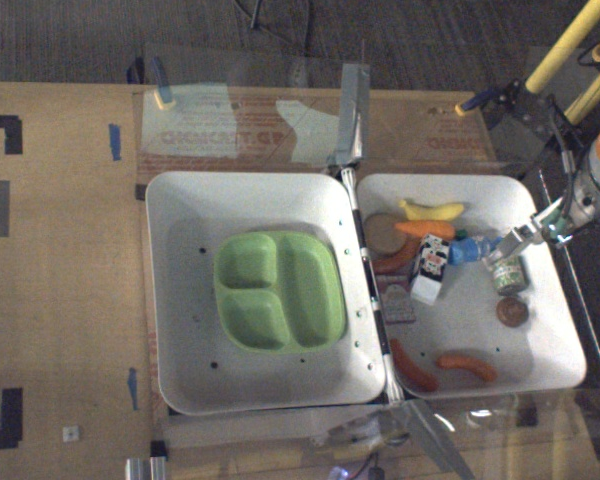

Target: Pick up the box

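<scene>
Right bin (565, 353) is the reference for everything below.

The box (432, 266), a small white carton with a black-and-white printed panel and some red and green on it, lies tilted in the left-centre of that bin, nothing gripping it. Its upper end touches the carrot (424, 229) and sits against the blue object (473, 249) that runs off to its right.

Gripper (507, 255) is low over the bin's right-centre, right of the box and clear of it, coming in from the arm (580, 198) at the bin's right rim. Can't tell how far the pincer is open at this resolution, and can't see anything between its tips. It sits just above a small greenish jar (509, 277); contact unclear.

Other contents of the right bin:
- banana (431, 209) at the top, just above the carrot
- brown round disc (384, 233) at upper left, by the dividing wall
- a flat packet (397, 302) just below-left of the box
- small brown round item (512, 311) below the jar
- two red-orange sausage-like pieces near the bottom edge, one (413, 366) at left, one (467, 367) nearer the middle

Left of the right bin, touching it along the shared wall: left bin (175, 218) with a green three-compartment plate (279, 290) in its centre.
</scene>
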